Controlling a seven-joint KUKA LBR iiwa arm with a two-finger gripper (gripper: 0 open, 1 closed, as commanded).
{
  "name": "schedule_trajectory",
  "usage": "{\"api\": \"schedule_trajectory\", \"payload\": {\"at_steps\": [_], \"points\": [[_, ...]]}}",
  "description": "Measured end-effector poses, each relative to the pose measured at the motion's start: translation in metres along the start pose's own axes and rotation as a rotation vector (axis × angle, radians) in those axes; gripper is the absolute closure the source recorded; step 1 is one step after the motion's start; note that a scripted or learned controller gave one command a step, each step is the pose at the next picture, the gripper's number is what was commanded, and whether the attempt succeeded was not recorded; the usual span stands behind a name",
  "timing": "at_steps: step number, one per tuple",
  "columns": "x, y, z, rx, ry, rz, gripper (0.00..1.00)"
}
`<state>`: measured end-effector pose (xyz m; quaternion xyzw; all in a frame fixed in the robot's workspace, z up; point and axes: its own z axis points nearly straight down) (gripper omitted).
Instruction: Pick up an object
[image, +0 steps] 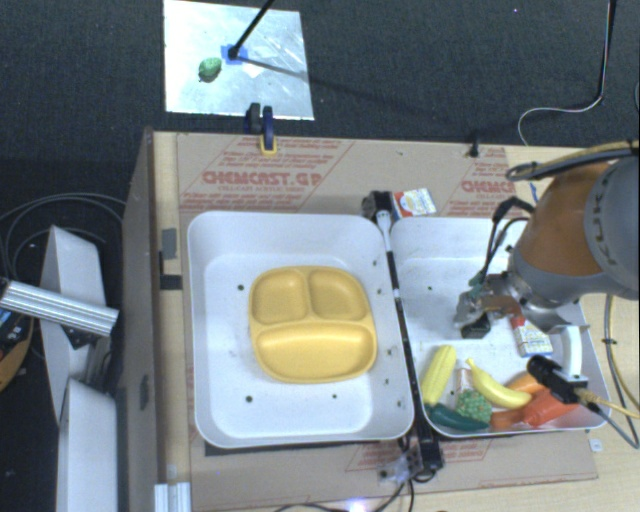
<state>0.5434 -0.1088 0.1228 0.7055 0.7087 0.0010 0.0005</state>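
Toy food heap sits lower right of frame, in the right bin's (440, 250) near corner: corn (438, 373), banana (497, 389), broccoli (474, 406), carrot (540, 408). Gripper (474, 312) hangs just above the pile, mid-right; can't tell its state. Left bin (215, 330) holds a yellow divided plate (310, 325), center frame.

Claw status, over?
Claw low in right bin, above the pile. Corn, banana untouched at near edge. Yellow tray alone in left bin.

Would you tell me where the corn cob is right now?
The corn cob lies in the right bin, near its front left corner, just left of the banana.
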Motion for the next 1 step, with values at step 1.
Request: {"api": "schedule_trajectory", "payload": {"at_steps": [1], "points": [[0.0817, 0.0417, -0.1364, -0.003, 0.001, 0.000, 1.00]]}}
